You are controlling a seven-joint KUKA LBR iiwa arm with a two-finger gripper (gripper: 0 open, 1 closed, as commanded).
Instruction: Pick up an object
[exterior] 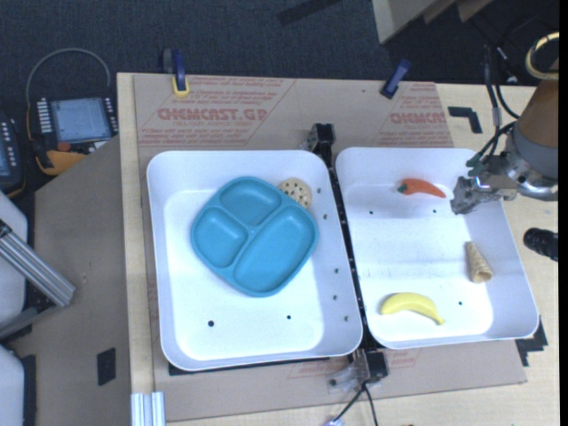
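Gripper [465,199] over right bin [506,319], near carrot [421,187], can't tell its grip, banana [412,306], cone [479,262], blue plate [255,235] in left bin [177,327]

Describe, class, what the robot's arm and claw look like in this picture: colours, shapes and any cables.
The arm enters from the right. Its wrist is a rounded grey metal housing, with a tan-orange band above it. The claw is a small, dark grey metal part on its end. Thin black cables run along the arm towards the wrist.
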